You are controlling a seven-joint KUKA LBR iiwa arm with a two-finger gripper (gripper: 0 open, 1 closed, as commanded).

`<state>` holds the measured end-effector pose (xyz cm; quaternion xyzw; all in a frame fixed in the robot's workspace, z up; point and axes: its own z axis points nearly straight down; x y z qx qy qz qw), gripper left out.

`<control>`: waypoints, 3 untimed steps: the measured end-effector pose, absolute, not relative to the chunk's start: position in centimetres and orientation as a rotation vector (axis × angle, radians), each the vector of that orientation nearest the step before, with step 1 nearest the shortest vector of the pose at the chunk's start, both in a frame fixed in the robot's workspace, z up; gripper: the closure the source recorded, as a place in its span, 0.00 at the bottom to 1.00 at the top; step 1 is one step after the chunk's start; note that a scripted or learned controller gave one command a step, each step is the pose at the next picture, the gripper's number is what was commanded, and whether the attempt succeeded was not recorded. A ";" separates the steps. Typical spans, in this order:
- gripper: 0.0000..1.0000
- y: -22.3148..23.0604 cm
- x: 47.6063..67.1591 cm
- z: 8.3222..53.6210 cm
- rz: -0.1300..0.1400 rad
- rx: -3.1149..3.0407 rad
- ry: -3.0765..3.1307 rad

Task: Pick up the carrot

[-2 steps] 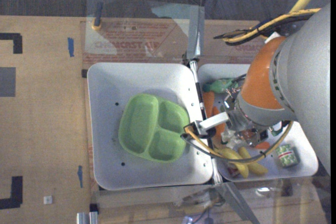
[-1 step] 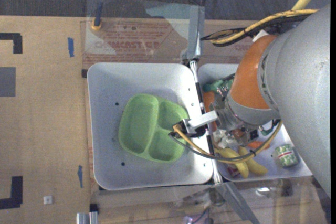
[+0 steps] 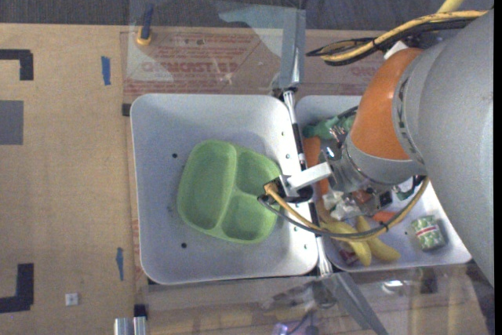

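Note:
The carrot (image 3: 312,152) lies in the right bin (image 3: 451,253), close to its left wall; only an orange stretch of it shows beside the arm. My gripper (image 3: 343,202) hangs low over the right bin's left half, just right of and below that orange stretch. The grey wrist with its orange band (image 3: 382,107) covers most of it from above. Whether anything is held is hidden.
A green divided plate (image 3: 227,191) lies in the left bin (image 3: 157,169). Yellow bananas (image 3: 365,245) sit at the right bin's front, a small green-and-white item (image 3: 428,233) to their right, and a green object (image 3: 325,126) near the back. A cable (image 3: 292,214) loops over the divider.

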<state>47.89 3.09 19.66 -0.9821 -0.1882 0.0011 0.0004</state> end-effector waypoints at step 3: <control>1.00 4.2 47.8 18.8 0.007 -3.077 -0.622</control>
